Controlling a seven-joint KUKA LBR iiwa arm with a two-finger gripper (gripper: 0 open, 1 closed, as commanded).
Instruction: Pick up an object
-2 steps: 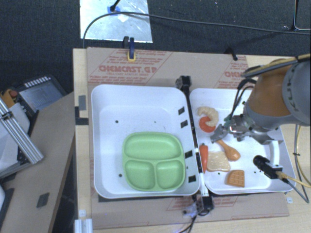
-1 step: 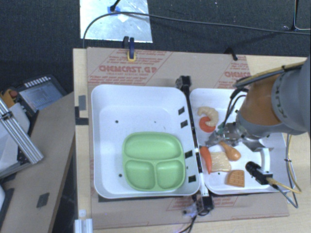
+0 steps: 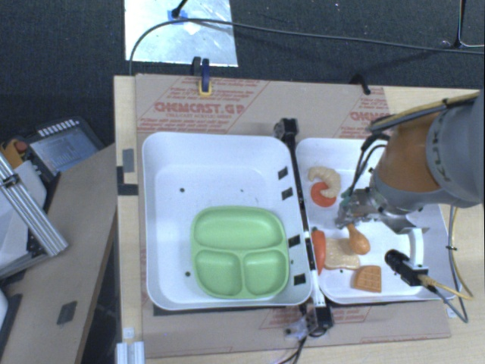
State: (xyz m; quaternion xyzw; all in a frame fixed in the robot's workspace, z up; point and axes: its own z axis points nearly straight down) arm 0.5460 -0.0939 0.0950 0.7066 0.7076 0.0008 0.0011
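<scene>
The right bin (image 3: 333,149) holds several toy foods. A pale shrimp-like piece (image 3: 324,177) lies at the back, with a red tomato (image 3: 323,195) just in front of it. A red pepper-like piece (image 3: 319,247) lies along the left wall, beside a tan bread slice (image 3: 341,257). An orange-brown drumstick-like piece (image 3: 358,241) and an orange cracker (image 3: 367,279) lie toward the front. My gripper (image 3: 350,212) is low in this bin, just behind the drumstick and right of the tomato. Nothing shows between its fingers.
The left bin (image 3: 174,165) holds a green three-compartment plate (image 3: 239,250) in its front half. A black divider (image 3: 297,196) runs between the bins. My grey arm with its orange band (image 3: 409,158) covers the right bin's right side.
</scene>
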